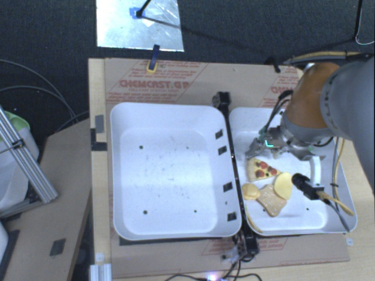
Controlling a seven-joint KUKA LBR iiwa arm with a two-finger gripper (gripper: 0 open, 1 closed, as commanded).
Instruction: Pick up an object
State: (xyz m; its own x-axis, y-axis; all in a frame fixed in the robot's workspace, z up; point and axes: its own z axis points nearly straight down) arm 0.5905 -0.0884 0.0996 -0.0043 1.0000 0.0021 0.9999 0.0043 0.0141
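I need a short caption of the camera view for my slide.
Robot arm reaching over the right bin, above a pizza slice and other toy food; left bin beside it.

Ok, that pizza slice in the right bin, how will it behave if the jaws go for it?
The pizza slice lies flat and looks thin, so the jaws may struggle to get under an edge. It looks like a toy, so probably light and stiff, likelier to slide than fold. The yellow pieces crowd it and may get shoved too.
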